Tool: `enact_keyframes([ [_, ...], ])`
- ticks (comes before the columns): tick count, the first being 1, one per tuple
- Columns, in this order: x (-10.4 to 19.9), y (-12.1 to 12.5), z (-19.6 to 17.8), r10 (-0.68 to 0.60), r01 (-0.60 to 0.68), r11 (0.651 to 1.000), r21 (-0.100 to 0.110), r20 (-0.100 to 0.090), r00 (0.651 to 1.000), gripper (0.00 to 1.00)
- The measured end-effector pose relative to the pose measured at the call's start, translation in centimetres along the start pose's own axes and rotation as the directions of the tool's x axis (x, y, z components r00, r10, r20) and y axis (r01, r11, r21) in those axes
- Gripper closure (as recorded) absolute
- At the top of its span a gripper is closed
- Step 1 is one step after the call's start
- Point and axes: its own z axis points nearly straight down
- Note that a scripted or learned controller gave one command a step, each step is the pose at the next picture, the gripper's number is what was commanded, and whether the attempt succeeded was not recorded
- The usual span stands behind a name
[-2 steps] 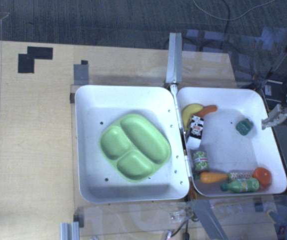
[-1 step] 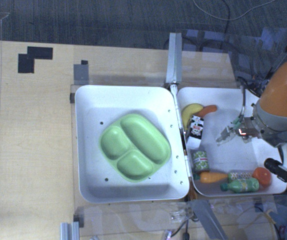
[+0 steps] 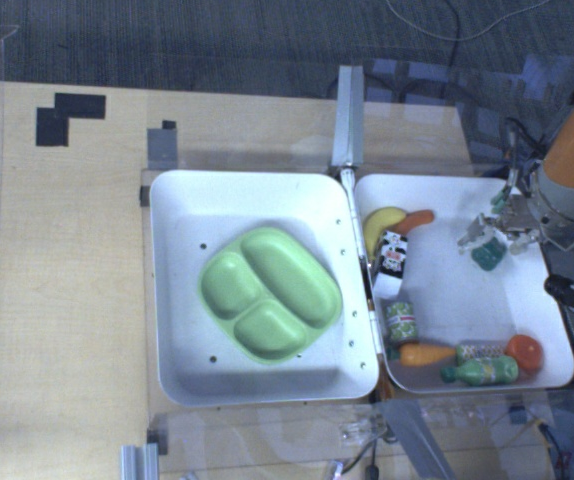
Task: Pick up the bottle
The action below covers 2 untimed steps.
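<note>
Spanning the pale wooden bench [image 3: 67,268], two shallow white bins [image 3: 177,268] sit before dark grey carpet [image 3: 217,18]; the two-finger gripper [image 3: 495,230] hangs with jaws spread above a small teal object [image 3: 488,256], well apart from the green plastic bottle [image 3: 482,371].

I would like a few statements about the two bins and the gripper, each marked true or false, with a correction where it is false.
1. The green divided plate lies in the left bin. True.
2. The green bottle stands upright in the middle of the right bin. False: it lies on its side near the front wall.
3. The banana is in the right bin's far left corner. True.
4. The gripper is above the left bin. False: it is over the right bin's far right part, next to a small teal object.
</note>
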Motion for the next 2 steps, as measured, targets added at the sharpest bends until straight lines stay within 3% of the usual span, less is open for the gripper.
enact_keyframes([
  [1, 4.8, -0.6, 3.7, -0.218, 0.218, 0.976, -0.005, 0.000, 0.976, 0.00],
  [2, 3.6, 3.8, 3.8, -0.358, 0.358, 0.934, -0.005, 0.003, 0.934, 0.00],
])
